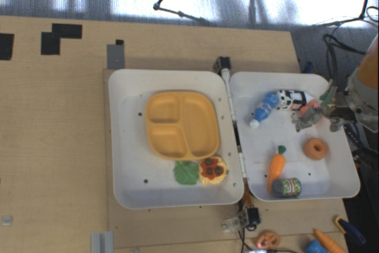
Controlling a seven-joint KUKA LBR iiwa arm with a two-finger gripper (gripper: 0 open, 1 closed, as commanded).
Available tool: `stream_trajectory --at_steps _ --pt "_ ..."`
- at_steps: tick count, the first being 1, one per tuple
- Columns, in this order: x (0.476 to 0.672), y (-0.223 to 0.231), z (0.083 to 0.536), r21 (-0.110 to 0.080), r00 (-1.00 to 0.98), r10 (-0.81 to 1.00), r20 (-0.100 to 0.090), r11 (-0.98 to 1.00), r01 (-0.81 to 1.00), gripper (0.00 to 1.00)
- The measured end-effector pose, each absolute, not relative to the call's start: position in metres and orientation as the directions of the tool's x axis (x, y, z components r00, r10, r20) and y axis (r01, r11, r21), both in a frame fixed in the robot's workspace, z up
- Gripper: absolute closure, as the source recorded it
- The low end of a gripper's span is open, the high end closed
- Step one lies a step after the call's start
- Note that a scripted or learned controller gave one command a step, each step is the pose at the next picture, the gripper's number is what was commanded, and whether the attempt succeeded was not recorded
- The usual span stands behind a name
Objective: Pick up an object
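The right bin (331, 186) holds a blue bottle (264, 107), a black and white cow toy (290, 98), a carrot (276, 166), a brown donut (315, 149) and a green can (288, 187). My gripper (307, 118) reaches in from the right and hangs low over the upper middle of this bin. It is just below the cow toy and above the donut. A small orange piece (308, 106) shows at the gripper's upper edge; I cannot tell whether it is a toy or part of the gripper.
The left bin (127, 127) carries a yellow divided plate (180, 125), a green leaf toy (186, 172) and a small pizza toy (213, 169). A pretzel (268, 240) and an orange and blue toy (323, 243) lie on the bench below the right bin.
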State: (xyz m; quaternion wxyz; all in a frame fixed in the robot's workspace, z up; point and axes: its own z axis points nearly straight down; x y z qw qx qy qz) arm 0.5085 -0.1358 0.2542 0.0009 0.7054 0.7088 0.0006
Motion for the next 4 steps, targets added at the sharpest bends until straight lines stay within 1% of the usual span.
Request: stream_trajectory --at_steps 1,2,3,4 --pt "0.489 -0.105 0.169 0.001 -0.168 0.986 0.0 0.168 0.986 0.0" --pt "0.489 -0.098 0.087 0.007 -0.462 0.887 -0.005 0.462 0.887 0.0" --pt "0.492 -0.098 0.098 0.013 -0.461 0.887 -0.011 0.461 0.887 1.0" --pt "0.488 -0.035 0.185 0.003 -0.269 0.963 -0.001 0.269 0.963 1.0"
